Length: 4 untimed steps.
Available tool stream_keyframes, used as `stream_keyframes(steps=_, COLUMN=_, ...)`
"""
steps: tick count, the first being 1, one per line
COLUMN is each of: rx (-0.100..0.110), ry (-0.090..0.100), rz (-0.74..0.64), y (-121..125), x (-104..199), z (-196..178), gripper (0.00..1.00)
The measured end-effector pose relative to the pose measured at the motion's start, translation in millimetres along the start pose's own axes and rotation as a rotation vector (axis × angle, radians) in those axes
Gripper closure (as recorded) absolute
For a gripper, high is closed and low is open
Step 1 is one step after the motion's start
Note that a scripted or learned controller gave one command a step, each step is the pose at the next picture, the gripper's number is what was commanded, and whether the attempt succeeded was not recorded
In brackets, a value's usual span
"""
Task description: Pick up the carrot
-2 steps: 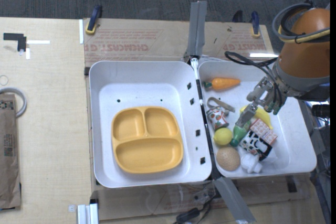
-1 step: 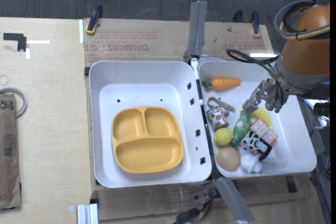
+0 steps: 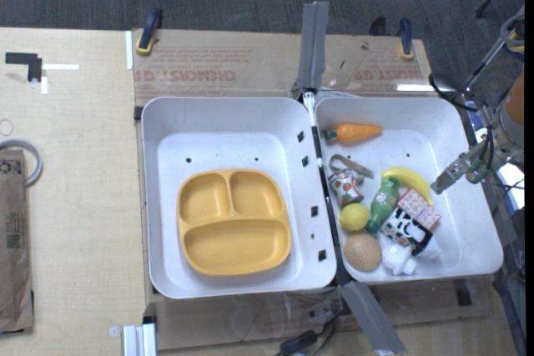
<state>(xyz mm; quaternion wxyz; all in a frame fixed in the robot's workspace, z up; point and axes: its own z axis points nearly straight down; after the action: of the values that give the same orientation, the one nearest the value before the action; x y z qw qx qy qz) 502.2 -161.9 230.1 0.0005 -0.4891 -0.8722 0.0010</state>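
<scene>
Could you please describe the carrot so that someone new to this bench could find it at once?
Look in the right-hand white bin, at its far end, away from the pile of items. The carrot lies there alone on its side: the one orange tapered thing, green at its left end.

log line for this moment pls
task: pick carrot | carrot: right bin far-left corner, untouched | gripper: near right wall, apart from carrot

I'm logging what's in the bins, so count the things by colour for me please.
Orange: 1, tapered orange carrot
Yellow: 3, curved banana, round lemon, divided plastic plate
Green: 1, bottle
Tan: 1, round ball
Total: 6
</scene>
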Motion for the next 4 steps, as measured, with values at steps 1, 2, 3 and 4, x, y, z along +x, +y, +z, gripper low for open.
stream_keyframes(steps=1, rx=0.000, ry=0.000, rz=0.000, y=0, x=0, z=0, gripper=0.00)
stream_keyframes(steps=2, rx=-0.001, ry=0.000, rz=-0.077, y=77, x=-7, z=13, gripper=0.00)
stream_keyframes(steps=3, rx=-0.001, ry=-0.001, rz=-0.207, y=137, x=-43, z=46, gripper=0.00)
stream_keyframes(steps=4, rx=-0.002, ry=-0.001, rz=-0.514, y=158, x=-30, z=69, gripper=0.00)
